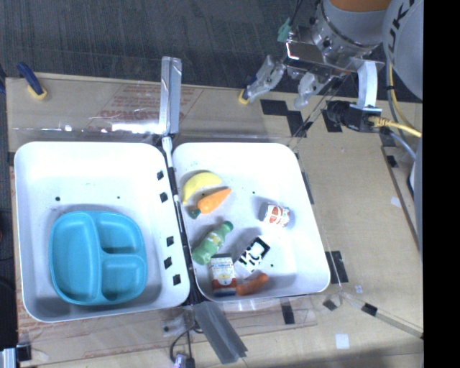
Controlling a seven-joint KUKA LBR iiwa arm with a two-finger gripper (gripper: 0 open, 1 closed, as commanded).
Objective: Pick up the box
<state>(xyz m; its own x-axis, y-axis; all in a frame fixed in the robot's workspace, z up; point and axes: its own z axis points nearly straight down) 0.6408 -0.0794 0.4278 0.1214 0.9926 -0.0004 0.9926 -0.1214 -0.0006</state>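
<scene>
Hanging above the right bin's (305, 188) far edge with gripper (282, 81) spread and empty, needing lowering squarely over the black box (254, 253) near its front edge, between bottle (210, 244) and can (274, 214).

The arm (363, 14) is cut off by the top edge just above the gripper (284, 80), so only its wrist shows behind the fingers (260, 80). Well below the fingers, the print on the black-and-white box (253, 254) is too small to read. Beside it, the jar (222, 272) hides part of the sausage (248, 286).
</scene>
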